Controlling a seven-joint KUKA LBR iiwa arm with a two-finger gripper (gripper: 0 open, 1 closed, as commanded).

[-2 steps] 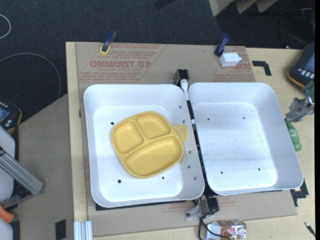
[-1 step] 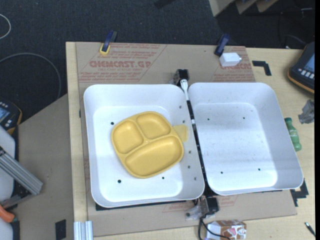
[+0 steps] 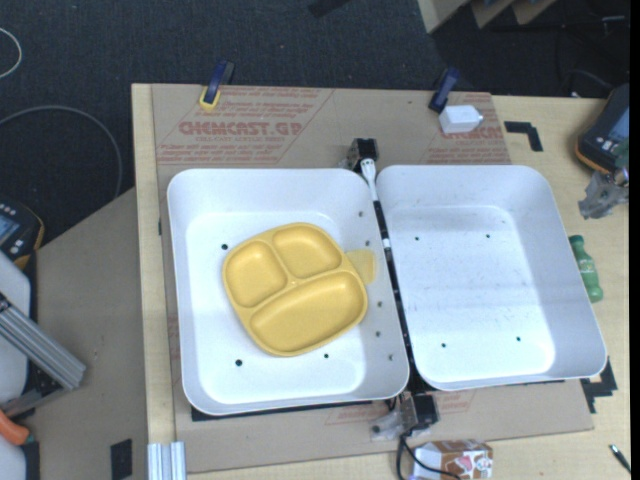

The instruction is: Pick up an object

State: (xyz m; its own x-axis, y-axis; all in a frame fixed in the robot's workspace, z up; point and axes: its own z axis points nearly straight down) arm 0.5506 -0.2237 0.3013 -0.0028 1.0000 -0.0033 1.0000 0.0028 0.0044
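1 yellow divided plate (image 3: pixel 295 288) is what you have to work with. It lies flat in the left bin (image 3: pixel 190 268), turned at a slant, its 2 small compartments toward the far side and its 1 large compartment toward the near side. A small yellow tab (image 3: pixel 362 264) pokes out at its right edge, close to the wall shared with the right bin (image 3: pixel 480 268).

You have open white floor along the left bin's far wall and left wall, and a narrower strip in front of the plate. The right bin's floor gives you broad room. A green object (image 3: pixel 585 266) lies on the bench (image 3: pixel 300 128) just outside the right bin's right rim, and a white block (image 3: pixel 460 119) sits beyond its far rim.
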